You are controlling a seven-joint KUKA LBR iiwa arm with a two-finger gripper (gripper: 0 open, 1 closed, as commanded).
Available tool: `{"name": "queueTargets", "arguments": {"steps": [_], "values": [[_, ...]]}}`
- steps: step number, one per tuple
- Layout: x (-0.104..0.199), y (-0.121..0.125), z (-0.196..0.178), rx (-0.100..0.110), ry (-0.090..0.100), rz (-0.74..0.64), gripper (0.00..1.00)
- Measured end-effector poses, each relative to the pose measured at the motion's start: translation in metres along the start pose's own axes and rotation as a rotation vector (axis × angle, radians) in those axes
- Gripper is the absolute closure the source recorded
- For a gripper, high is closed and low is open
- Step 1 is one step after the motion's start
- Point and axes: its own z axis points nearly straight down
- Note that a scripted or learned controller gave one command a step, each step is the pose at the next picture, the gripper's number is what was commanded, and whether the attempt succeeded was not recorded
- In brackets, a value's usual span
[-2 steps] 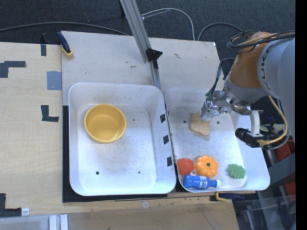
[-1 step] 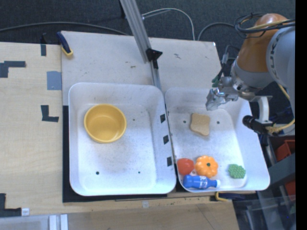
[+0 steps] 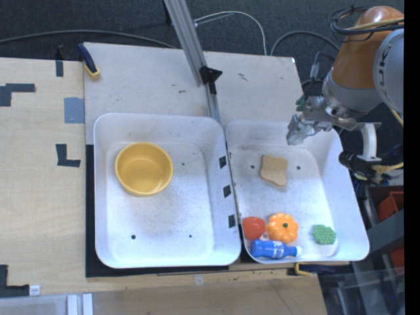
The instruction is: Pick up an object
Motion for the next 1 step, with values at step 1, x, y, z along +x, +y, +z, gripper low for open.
{"name": "queueTargets", "arguments": {"steps": [1], "values": [[0.0477, 0.0062, 0.0051, 0.004, 0.001, -0.004, 1.00]]}}
